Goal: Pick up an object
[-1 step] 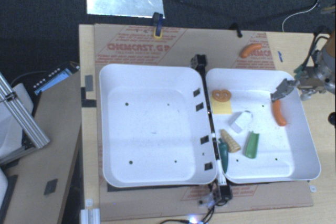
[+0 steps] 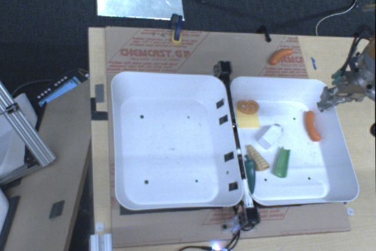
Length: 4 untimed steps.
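Note:
The right bin (image 2: 335, 182) holds several small objects. An orange sausage (image 2: 312, 125) lies near its right wall. A pretzel (image 2: 247, 107) rests on a yellow block (image 2: 248, 120) at the bin's left. A white block (image 2: 269, 136), a green cylinder (image 2: 282, 162), a tan cone (image 2: 257, 157) and a dark green piece (image 2: 250, 174) lie toward the middle and front left. My gripper (image 2: 326, 100) hangs at the bin's far right rim, just up and right of the orange sausage, with nothing seen held in it.
The left bin (image 2: 135, 185) sits beside the right one, with black clips along the divider (image 2: 229, 120). Another orange sausage (image 2: 281, 56) lies on the cardboard behind the right bin. A yellow and blue clamp (image 2: 176, 28) stands at the back.

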Each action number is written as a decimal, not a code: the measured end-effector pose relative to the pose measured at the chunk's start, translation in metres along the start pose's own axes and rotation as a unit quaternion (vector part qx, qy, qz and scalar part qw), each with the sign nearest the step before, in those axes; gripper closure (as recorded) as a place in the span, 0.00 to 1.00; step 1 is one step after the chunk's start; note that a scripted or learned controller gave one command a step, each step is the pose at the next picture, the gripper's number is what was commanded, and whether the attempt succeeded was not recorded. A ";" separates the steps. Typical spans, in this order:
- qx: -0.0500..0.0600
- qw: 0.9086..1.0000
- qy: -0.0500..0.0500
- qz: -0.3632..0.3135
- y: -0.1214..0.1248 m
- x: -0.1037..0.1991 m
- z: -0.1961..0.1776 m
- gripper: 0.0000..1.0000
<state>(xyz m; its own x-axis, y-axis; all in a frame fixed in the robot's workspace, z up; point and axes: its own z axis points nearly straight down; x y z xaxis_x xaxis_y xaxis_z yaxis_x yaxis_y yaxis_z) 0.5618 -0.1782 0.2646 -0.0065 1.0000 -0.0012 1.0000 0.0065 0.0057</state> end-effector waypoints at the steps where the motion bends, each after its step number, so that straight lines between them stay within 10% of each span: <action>1: -0.008 1.000 -0.003 0.000 0.016 -0.003 -0.168 1.00; 3: 0.000 1.000 0.000 0.000 -0.075 0.038 -0.204 1.00; 4: 0.001 1.000 0.000 0.000 -0.073 0.057 -0.206 1.00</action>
<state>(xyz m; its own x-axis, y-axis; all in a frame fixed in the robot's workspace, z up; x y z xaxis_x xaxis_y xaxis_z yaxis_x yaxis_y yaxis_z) 0.4872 -0.1218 0.4696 -0.0056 1.0000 -0.0010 1.0000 0.0056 0.0045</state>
